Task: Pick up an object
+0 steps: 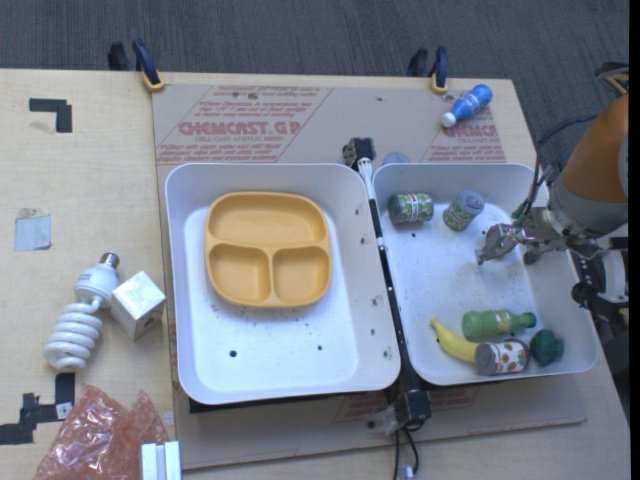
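Objects for picking lie in the right bin (445, 268), which fills the right middle of the frame. Along its near edge, at the lower right, we see a small can (500, 356) on its side. A banana (455, 340) lies just left of the can and a dark green lump (546, 346) just right of it. A green bottle (495, 322) lies on its side just behind the can, close against the banana. At the far end of this bin a green can (411, 208) and a grey object (463, 210) sit near each other, well apart from the near group.

The left bin (200, 358) holds a yellow divided plate (268, 246) in its far half.

Outside the bins, at the lower left of the frame, we see a reddish bag (95, 433), and behind it a spiral bulb (80, 313) beside a white cube (138, 303). A blue and white bottle (468, 105) lies on the board at the upper right, beyond the right bin.

The arm (600, 168) comes in from the right edge, its orange band above the bin's right wall, with the wrist reaching leftward over that wall. The gripper (500, 240) is over the bare middle of the right bin, between the far pair and the near group and touching none of them. We cannot tell how far it is open, and we see nothing held in it.
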Motion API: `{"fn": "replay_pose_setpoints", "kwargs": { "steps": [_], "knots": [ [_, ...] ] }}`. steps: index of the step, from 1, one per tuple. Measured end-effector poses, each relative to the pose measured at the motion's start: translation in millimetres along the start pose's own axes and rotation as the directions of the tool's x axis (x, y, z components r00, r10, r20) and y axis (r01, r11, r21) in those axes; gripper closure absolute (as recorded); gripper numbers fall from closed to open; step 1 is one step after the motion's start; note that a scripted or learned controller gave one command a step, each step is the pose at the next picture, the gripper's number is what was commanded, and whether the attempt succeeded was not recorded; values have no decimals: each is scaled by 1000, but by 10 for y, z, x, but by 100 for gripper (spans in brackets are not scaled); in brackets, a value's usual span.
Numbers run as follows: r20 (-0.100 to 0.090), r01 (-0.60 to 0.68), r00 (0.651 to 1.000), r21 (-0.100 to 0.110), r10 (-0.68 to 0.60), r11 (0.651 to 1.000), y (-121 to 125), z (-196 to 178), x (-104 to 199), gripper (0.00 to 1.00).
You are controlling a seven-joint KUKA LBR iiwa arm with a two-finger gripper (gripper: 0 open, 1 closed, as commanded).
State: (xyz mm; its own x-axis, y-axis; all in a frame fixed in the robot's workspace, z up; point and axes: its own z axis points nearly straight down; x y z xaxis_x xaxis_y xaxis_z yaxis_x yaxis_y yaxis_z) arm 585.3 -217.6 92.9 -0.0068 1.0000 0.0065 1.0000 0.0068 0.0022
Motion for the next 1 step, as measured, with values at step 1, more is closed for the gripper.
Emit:
{"fn": "replay_pose_setpoints", "kwargs": {
  "steps": [1],
  "knots": [
    [3, -2, 1000, 27, 1, 1000, 687, 24, 118, 0]
  ]
}}
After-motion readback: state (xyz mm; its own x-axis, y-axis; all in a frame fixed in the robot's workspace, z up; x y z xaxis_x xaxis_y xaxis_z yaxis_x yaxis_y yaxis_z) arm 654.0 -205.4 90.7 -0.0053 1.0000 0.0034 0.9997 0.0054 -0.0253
